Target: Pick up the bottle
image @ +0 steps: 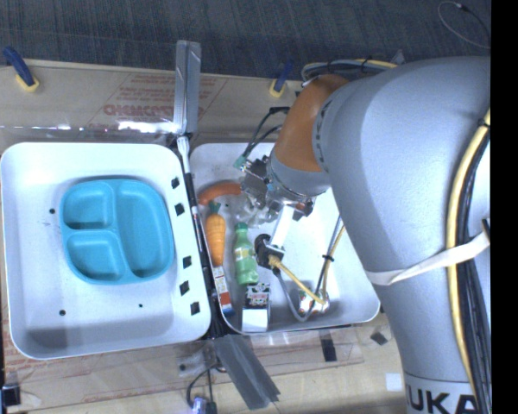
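Your gripper (257, 198) hung just above the green bottle (244, 254) beside the carrot (215, 235); finger state unreadable.

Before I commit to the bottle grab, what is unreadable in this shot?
- Tool, camera view: wrist and arm cover it, so finger state is unclear.
- Green bottle: contact with the tool is too small to judge.
- Right bin: its far side is hidden under the arm.
- Small box: label too small.
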`<action>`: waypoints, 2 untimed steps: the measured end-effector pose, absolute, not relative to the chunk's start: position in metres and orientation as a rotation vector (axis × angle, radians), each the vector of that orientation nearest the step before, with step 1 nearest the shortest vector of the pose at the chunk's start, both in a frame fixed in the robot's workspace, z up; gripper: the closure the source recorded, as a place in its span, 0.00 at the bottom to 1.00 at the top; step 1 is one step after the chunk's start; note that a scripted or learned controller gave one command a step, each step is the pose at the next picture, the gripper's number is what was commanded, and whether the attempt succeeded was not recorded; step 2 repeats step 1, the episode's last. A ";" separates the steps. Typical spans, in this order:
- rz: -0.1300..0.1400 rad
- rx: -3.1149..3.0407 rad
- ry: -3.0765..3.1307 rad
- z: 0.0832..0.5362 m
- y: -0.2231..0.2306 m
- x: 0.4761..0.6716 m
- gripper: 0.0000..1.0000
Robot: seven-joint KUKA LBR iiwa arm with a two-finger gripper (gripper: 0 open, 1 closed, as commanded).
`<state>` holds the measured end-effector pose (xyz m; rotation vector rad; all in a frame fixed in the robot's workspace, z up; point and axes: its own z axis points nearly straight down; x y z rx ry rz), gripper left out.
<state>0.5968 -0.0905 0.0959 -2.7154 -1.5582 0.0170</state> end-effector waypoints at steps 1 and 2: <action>0.017 -2.715 -1.558 0.096 -0.091 0.597 0.00; 0.017 -2.715 -1.558 0.096 -0.091 0.597 0.00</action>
